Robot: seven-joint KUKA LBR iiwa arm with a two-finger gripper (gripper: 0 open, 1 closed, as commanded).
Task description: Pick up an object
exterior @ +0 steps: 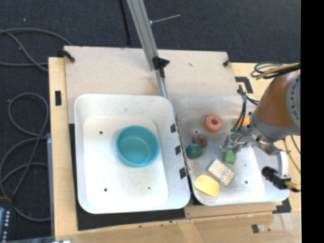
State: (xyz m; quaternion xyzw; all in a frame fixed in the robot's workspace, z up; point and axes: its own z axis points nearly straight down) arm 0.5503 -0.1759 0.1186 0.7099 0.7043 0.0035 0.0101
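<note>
One claw (230,147) low in right bin (253,186), touching green block (230,157).

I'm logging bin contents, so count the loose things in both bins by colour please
Teal: 2, bowl and small teal piece
Orange: 1, ring
Green: 1, block
Yellow: 1, yellow piece
Brown: 1, brown piece
Patterned: 1, box
Total: 7

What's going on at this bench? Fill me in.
A grey and orange robot arm reaches in from the right over the right bin, its hand low beside a small green object. Whether it grips anything cannot be told. Also in that bin are a pink ring, a teal piece, a brown piece, a patterned block and a yellow object. The left bin holds a teal bowl.
</note>
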